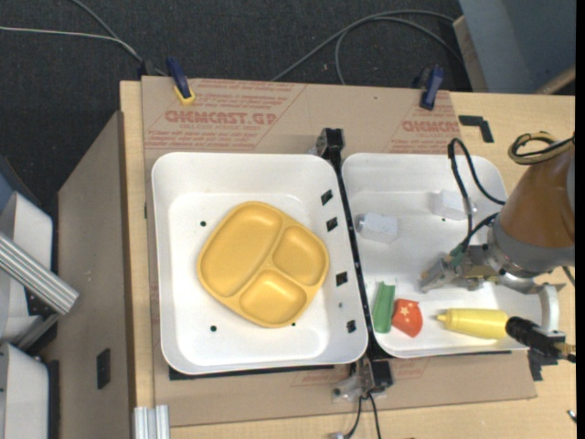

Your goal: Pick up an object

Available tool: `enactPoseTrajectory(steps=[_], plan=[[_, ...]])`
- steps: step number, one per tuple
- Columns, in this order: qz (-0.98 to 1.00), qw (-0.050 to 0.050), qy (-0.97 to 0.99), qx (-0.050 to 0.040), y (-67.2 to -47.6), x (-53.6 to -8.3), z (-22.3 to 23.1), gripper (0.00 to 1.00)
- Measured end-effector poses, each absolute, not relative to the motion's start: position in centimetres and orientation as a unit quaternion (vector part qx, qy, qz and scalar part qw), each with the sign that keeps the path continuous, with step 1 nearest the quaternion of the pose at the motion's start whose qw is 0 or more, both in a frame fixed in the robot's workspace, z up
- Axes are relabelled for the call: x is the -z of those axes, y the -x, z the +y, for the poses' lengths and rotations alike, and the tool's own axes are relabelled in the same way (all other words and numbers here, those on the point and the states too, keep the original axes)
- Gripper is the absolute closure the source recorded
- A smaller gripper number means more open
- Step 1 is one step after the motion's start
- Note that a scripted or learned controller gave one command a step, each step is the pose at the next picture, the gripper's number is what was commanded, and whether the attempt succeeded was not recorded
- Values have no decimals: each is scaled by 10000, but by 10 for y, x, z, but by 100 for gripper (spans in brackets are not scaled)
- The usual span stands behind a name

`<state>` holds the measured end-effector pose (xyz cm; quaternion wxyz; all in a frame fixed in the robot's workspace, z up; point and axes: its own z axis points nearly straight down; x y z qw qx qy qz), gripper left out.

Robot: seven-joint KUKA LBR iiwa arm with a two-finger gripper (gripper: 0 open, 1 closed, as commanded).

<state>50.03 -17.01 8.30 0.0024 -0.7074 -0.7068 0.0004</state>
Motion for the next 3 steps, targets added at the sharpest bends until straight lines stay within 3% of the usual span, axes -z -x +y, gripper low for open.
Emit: enactPoseTrajectory(steps=[1, 3], plan=[[-7067, 6, 7075, 7, -501, -95, -170, 100], [-7075, -12, 7067, 5, -491, -199, -174, 100]])
